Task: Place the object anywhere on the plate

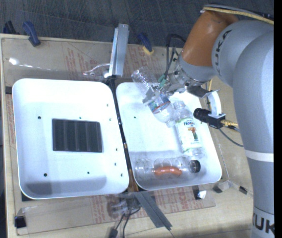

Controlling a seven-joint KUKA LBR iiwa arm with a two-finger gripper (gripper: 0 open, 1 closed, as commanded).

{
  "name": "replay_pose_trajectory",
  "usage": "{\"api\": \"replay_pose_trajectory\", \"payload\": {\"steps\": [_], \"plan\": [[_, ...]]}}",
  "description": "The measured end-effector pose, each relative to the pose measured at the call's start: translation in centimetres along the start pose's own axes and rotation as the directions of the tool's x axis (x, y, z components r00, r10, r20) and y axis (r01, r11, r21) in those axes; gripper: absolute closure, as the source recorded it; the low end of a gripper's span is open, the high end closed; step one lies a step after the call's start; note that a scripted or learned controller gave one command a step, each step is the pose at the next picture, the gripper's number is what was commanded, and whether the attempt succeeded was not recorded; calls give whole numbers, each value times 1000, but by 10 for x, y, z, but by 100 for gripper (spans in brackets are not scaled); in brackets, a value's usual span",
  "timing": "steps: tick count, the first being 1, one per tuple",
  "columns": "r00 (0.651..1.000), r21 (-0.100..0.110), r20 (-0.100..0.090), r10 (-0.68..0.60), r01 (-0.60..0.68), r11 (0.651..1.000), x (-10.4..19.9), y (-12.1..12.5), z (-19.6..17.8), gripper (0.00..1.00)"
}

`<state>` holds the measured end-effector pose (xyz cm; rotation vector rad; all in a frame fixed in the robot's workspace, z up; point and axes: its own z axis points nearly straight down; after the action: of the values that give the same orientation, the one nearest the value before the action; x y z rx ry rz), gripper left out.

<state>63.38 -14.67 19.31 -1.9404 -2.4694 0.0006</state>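
I look down on the table point(56, 58) from above. Two white bins sit on it side by side. The left bin point(31, 133) has a dark plate point(77, 135) lying flat in its middle. The plate has ridges.

My arm point(240, 73) comes in from the right side. It is grey with an orange band point(205, 38) near the wrist. My pincer point(161, 92) is over the far part of the right bin point(136, 133). A clear bottle point(150, 95) is right at my pincer. It tilts, with its cap end pointing to the far left. I cannot tell if I am pinching it or just touching it.

Two more bottles are in the right bin. One clear bottle with a white label point(188, 133) lies just beside my pincer, along the right wall. The other one point(166, 168) lies flat along the near wall. It has something orange inside and a dark cap at its right end.

All three bottles are in the right bin, well apart from the plate.
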Motion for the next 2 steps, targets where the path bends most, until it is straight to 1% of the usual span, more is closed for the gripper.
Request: {"api": "replay_pose_trajectory", "payload": {"steps": [1,2], "plan": [[995,2,0,100,-100,995,65,-33,-36,100],[932,2,-1,-362,362,932,119,-49,2,100]]}}
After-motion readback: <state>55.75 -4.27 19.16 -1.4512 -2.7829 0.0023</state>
